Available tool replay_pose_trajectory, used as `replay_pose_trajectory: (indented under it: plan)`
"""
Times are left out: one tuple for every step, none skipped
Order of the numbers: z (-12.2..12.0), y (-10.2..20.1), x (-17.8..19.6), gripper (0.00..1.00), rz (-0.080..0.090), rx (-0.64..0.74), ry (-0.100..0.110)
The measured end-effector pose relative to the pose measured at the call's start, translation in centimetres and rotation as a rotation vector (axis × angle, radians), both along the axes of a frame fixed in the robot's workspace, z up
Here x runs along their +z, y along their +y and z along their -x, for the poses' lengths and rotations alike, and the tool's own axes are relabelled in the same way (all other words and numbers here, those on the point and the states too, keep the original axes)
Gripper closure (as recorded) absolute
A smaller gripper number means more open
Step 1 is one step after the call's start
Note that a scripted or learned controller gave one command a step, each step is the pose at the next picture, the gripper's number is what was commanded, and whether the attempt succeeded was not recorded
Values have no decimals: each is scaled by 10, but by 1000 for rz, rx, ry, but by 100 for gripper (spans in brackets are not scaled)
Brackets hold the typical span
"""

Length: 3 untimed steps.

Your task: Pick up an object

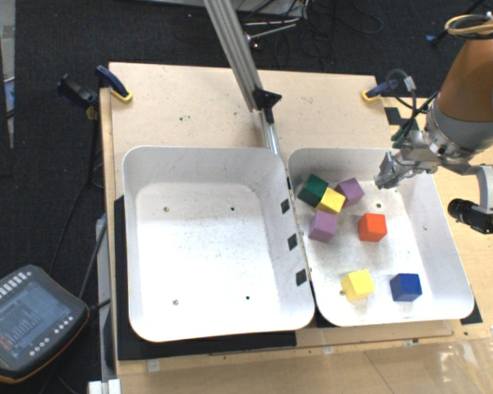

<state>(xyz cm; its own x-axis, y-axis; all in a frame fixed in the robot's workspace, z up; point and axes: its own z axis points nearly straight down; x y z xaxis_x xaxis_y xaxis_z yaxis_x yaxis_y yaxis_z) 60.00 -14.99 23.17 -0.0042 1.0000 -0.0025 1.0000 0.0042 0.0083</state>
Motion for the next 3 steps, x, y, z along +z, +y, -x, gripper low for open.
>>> replay_pose_trajectory:
  plan:
    - [-3,4,64,100,0,0,-1]
    - [-15,51,60,100,-3,3,5]
    - [-17,108,59,100,-4,4,9]
